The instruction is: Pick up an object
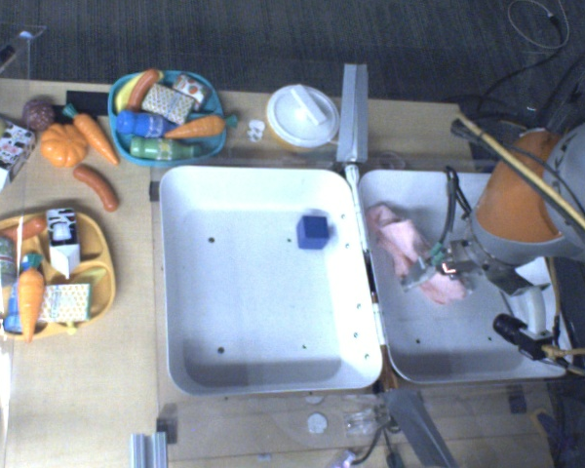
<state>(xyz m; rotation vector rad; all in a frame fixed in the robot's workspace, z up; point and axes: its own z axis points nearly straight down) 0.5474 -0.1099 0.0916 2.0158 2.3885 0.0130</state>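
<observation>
A small blue cube (pixel 313 230) lies in the left bin (pixel 224 359), toward its upper right part. In the right bin (pixel 439 359) a soft pink object (pixel 397 237) lies near the left wall and stretches down to the right. My gripper (pixel 435 267) is low over the lower right end of this pink object, with pink showing just beneath and beside it. The grey arm with its orange band (pixel 515 208) comes in from the right and covers part of the bin.
A metal divider (pixel 351 115) stands behind the seam between the bins. Left of the bins, a blue bowl (pixel 166 115) and a yellow tray (pixel 49 271) hold toy food. A white lid (pixel 302 113) sits behind the left bin. Cables run at the right.
</observation>
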